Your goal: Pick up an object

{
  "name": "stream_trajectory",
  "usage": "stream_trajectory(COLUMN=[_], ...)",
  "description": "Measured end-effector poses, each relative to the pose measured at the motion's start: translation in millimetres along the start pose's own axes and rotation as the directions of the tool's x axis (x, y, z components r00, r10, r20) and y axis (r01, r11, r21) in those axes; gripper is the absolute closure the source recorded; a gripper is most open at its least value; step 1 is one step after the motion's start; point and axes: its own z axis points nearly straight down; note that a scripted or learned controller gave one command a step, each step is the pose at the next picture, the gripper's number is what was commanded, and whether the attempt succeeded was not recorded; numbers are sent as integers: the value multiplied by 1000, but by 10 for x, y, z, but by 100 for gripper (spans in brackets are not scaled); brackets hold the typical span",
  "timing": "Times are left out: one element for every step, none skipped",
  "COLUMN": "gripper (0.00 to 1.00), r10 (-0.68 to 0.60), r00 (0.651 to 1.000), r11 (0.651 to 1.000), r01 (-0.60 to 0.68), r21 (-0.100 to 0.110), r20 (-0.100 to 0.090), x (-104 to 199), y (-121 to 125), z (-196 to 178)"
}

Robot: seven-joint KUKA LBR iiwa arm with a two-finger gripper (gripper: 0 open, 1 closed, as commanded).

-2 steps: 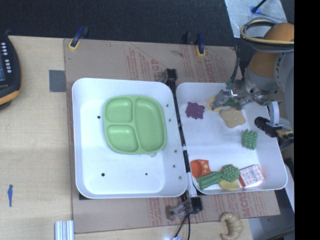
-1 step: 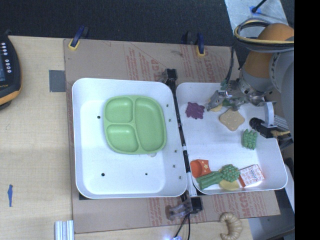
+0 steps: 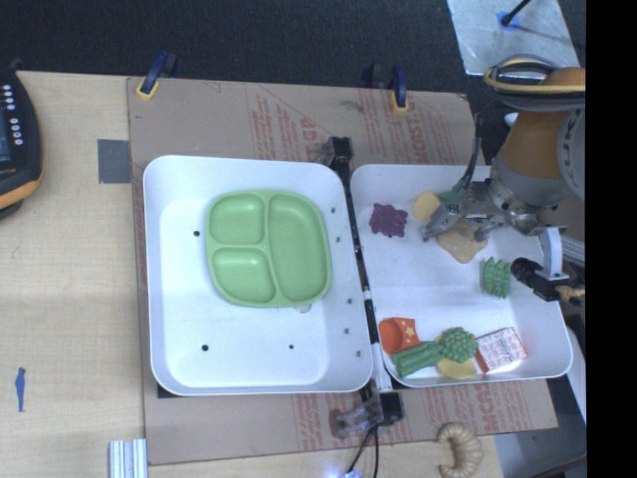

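Note:
My gripper (image 3: 459, 225) hangs low over the far part of the right bin (image 3: 542, 319), its grey fingers spread apart and open. A tan flat piece (image 3: 463, 247) lies just under and in front of the fingers, and a small yellow piece (image 3: 426, 204) sits at the left finger's side. Nothing is visibly held between the fingers. A purple lump (image 3: 388, 219) lies to the left, and a green bumpy object (image 3: 496, 277) to the near right. At the bin's front lie a red piece (image 3: 396, 334), a green broccoli-like toy (image 3: 438, 350), a yellow piece (image 3: 457, 369) and a red-and-white carton (image 3: 501, 349).
The left bin (image 3: 179, 352) holds a green divided plate (image 3: 269, 248). A black clip (image 3: 340, 150) joins the bins at the back. A tan curled object (image 3: 461, 448) lies on the bench in front of the right bin. A black and yellow pendant (image 3: 15, 137) sits far left.

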Motion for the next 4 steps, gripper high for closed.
stream_trajectory(gripper=[0,0,0,0], r10=[-5,0,-1,-5], r00=[1000,1000,1000,1000], r11=[1000,1000,1000,1000], r01=[5,0,1,5], r21=[-8,-6,-3,-9], r20=[1,1,1,1], x=[-59,-290,-212,-10], y=[411,399,-91,397], z=[110,106,105,104])
